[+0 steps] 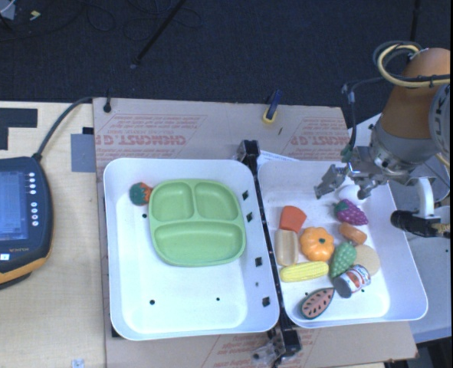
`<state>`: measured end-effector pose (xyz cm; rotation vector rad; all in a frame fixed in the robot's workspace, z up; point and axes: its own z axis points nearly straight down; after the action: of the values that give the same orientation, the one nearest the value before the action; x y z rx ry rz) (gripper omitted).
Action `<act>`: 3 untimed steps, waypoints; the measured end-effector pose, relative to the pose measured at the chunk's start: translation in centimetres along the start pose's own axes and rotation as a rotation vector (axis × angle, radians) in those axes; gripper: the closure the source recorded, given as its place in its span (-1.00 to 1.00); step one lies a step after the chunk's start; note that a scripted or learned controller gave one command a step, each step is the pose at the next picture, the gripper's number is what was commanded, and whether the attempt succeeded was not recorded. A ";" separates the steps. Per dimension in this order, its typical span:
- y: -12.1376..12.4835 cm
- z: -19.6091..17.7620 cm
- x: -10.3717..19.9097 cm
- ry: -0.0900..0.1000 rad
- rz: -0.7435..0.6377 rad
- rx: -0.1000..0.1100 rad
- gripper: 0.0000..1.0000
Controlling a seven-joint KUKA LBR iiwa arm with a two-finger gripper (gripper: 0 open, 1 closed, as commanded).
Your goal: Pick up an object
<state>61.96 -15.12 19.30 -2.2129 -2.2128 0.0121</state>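
The gripper [347,181] hangs open and holds nothing, over the far part of the right bin [410,301]. The toy foods lie together near this bin's middle, with purple grapes [351,212] closest to the fingers.

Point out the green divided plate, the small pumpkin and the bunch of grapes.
green divided plate [196,222], camera view, middle ridge.
small pumpkin [316,244], camera view, its top.
bunch of grapes [352,213], camera view, centre of cluster.
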 end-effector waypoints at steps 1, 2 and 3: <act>0.3 -0.6 0.0 -0.002 -0.001 -0.011 -1.00; 0.9 5.4 0.7 -0.001 -0.004 -0.006 -1.00; 0.9 10.8 1.0 -0.001 -0.005 -0.006 -1.00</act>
<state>62.69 -14.10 8.54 -2.2117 -2.2219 0.0064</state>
